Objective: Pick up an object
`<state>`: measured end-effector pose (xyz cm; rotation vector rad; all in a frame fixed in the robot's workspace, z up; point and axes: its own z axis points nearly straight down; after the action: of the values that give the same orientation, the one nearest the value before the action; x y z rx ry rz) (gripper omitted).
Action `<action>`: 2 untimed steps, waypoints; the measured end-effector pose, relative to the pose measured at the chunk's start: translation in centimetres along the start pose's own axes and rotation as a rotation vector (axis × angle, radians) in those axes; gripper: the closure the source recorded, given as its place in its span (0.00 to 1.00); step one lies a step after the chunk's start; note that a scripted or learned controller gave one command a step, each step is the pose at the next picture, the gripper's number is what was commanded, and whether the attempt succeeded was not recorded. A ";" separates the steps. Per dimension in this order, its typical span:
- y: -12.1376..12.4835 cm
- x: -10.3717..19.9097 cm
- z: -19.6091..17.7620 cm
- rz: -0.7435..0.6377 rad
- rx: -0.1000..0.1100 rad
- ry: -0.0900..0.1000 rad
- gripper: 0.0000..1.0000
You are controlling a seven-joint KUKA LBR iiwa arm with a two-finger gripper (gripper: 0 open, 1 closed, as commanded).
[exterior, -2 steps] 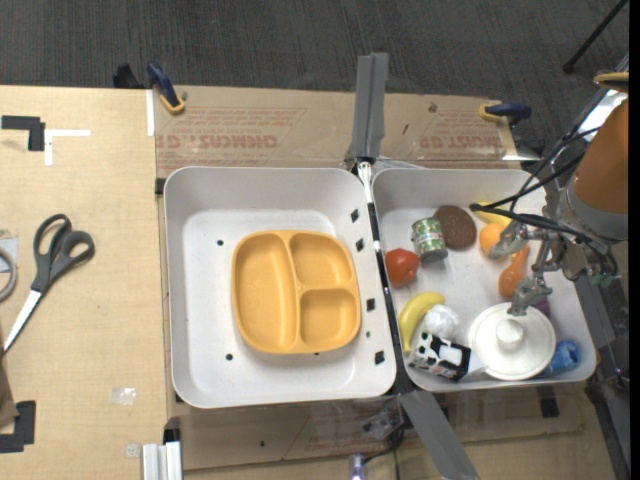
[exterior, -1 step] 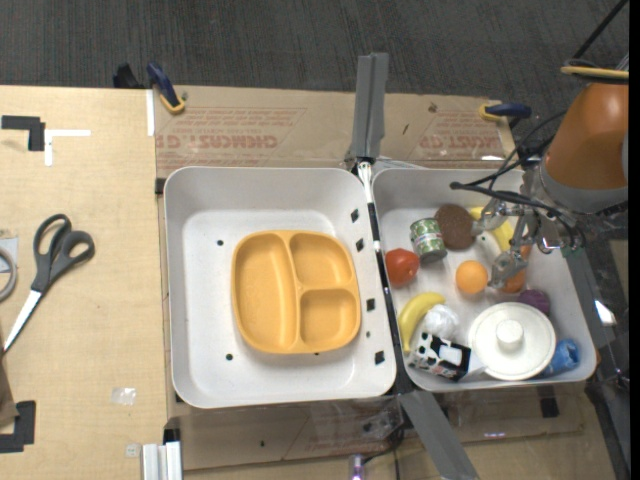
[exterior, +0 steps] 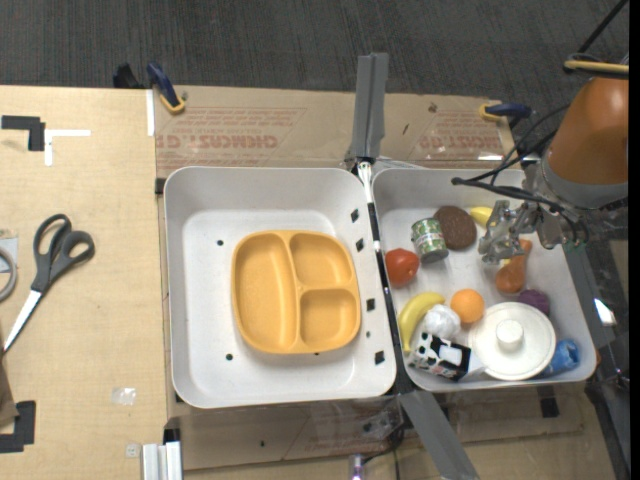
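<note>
My gripper [exterior: 500,236] hangs over the back right part of the right bin [exterior: 392,190], on the grey arm with its orange band [exterior: 592,133]. Directly in front of it lies an orange-brown piece [exterior: 511,275]. A brown round object [exterior: 458,227] and a green can [exterior: 429,239] sit just to its left. A small yellow item [exterior: 481,214] peeks out behind it. Further forward lie a red tomato [exterior: 401,265], a banana [exterior: 417,311], an orange [exterior: 467,305], a white round lid [exterior: 512,340], a purple piece [exterior: 534,300], a blue piece [exterior: 566,354] and a black-and-white toy [exterior: 440,353].
The left bin [exterior: 190,268] holds a yellow divided plate [exterior: 296,291]. Scissors [exterior: 45,260] lie on the bench at the far left. Cardboard [exterior: 260,128] and a grey upright bar [exterior: 369,103] stand behind the bins. Cables [exterior: 500,178] trail near the arm.
</note>
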<state>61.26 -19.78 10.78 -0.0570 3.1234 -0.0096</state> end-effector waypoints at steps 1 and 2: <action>0.0 0.0 0.0 0.000 0.000 0.000 0.00; -2.3 2.3 1.3 0.049 -0.005 0.012 0.00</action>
<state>59.10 -22.15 9.47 0.0194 3.1355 -0.0021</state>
